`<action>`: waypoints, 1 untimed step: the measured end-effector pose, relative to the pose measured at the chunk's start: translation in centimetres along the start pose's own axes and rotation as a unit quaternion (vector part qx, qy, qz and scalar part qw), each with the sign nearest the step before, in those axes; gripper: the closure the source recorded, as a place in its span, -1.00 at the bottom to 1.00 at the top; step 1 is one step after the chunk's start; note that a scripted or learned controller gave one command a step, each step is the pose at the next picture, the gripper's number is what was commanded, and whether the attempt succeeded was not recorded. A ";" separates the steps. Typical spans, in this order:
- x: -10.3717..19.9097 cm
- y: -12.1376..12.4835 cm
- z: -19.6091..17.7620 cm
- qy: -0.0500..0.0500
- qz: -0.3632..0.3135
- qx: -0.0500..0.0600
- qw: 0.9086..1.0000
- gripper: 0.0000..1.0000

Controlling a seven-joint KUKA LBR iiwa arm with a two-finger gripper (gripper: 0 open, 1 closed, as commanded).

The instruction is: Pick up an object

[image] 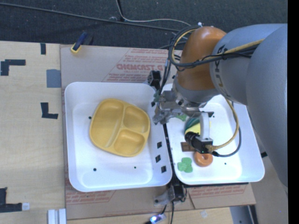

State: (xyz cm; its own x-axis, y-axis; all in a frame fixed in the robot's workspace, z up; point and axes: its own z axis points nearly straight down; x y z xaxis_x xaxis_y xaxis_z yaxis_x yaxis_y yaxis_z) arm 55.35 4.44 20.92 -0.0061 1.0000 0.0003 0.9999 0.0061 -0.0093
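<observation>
Hand [162, 112] over divide between two shallow white bins; how far open, cannot tell. Yellow three-compartment plastic plate [120, 127] in left bin [77, 125], just beside hand. Small orange ring [203, 161] and green toy piece [185, 164] in right bin [243, 167], apart from hand.

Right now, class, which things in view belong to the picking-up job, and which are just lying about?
Belong to the job: gripper, yellow plate in the left bin, orange ring and green toy in the right bin.
Just lying about: blue and yellow clip on the bench, cable beyond it, black tape marks.
</observation>
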 end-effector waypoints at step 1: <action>5.5 -1.7 0.6 0.000 -0.001 -0.001 1.000 1.00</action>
